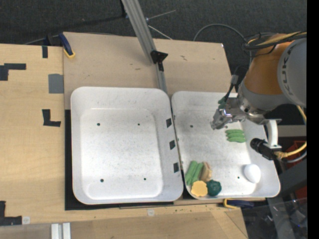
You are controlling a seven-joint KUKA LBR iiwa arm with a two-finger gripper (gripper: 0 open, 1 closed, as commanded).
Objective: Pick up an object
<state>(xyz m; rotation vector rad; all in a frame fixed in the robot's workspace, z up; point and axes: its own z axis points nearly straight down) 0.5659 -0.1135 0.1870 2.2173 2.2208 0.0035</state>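
Observation:
My gripper [219, 121] hangs over the upper middle of the right bin [199, 108], its metal fingers pointing down and left with nothing visible between them. Just to its lower right lies a light green ridged object [236, 135] on the bin floor. A white egg-shaped object [251, 173] rests near the bin's right front corner. At the front left of this bin a cluster sits together: a green corn-like piece [193, 172], a tan piece [206, 171], a yellow round piece [199, 188] and a dark green piece [214, 187].
The left bin [119, 143] stands beside the right one, with small black clips along the shared rim. A slanted metal pole [142, 26] crosses above the bins' far edge. The arm's orange and grey body [271, 73] fills the right side.

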